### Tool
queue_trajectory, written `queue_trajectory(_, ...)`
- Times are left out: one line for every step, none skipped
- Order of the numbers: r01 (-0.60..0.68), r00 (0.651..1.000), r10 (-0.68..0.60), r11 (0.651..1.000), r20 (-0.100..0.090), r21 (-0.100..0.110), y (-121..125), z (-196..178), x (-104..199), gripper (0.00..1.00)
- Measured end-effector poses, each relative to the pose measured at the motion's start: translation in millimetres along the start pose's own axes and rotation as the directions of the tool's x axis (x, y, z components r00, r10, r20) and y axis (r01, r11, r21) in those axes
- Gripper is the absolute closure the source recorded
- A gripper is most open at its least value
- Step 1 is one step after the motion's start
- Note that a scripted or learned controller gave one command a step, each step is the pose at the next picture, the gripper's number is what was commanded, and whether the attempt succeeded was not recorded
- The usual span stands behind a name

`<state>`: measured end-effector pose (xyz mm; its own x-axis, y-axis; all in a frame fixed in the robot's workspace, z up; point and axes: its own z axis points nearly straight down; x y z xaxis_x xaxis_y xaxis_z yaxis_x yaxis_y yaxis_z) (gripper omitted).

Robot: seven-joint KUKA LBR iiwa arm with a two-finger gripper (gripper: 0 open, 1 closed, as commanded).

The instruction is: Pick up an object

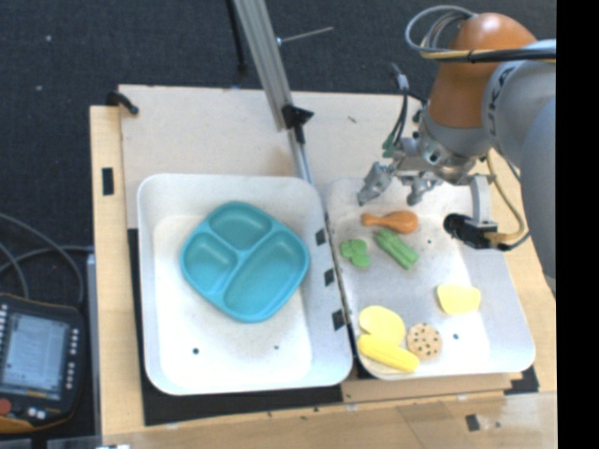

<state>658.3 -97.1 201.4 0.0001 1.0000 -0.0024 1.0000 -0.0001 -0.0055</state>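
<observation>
The hand (397, 183) hovers with its fingers spread and nothing between them over the far end of the right bin (496, 297), just above the toy chicken drumstick (391, 220). That drumstick lies near the bin's far edge, beside a green toy vegetable (396, 249). It looks like light, rigid moulded plastic, smooth and likely slippery. The thick rounded meat end seems the surest place to pinch, across its width; the thin bone end could twist away.
</observation>
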Motion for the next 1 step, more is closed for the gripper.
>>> queue_trajectory(-0.001, 1.0, 0.001, 1.0, 0.0, 0.0, -4.8, 62.7, -4.2, 0.0)
